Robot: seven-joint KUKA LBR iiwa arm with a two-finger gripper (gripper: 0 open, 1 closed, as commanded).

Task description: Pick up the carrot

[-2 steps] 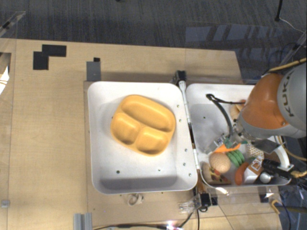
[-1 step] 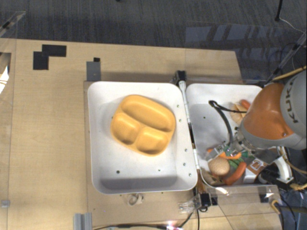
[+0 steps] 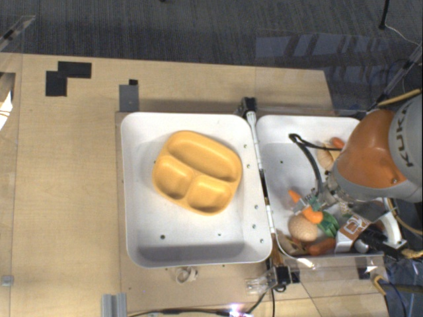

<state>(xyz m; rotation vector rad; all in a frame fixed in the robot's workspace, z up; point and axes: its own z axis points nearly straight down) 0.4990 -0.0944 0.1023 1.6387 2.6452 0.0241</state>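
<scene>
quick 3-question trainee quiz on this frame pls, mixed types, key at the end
1. True or false: the yellow three-compartment tray lies in the left bin.
2. Which bin is the arm over? A) left B) right C) neither
3. Fill in: the carrot lies in the right bin, just above a pale, ____-shaped item.

Key
1. True.
2. B. The arm hangs over the right bin, its gripper down among the items by the carrot.
3. Egg.
</scene>
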